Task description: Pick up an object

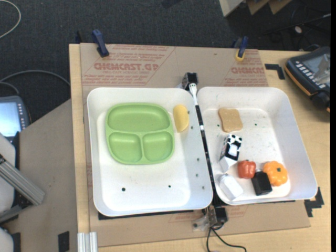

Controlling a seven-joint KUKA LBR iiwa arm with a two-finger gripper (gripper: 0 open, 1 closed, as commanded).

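The left bin (142, 196) holds a green divided plate (140, 133) with a yellow banana-shaped piece (180, 118) lying beside its right edge. In the right bin (294, 125) a tan bread slice (230, 119) lies near the back. A black-and-white toy (232, 146) sits in the middle. Along the front stand a red vegetable (247, 168), an orange pumpkin (275, 172), a black block (261, 183) and a white piece (230, 185), all close together.
Both bins rest on a cardboard sheet (157, 62) held by a blue clamp (100, 42) and a yellow clamp (241, 47). A control pendant (312, 72) lies at the bench's far right. A black bar (202, 140) runs between the bins.
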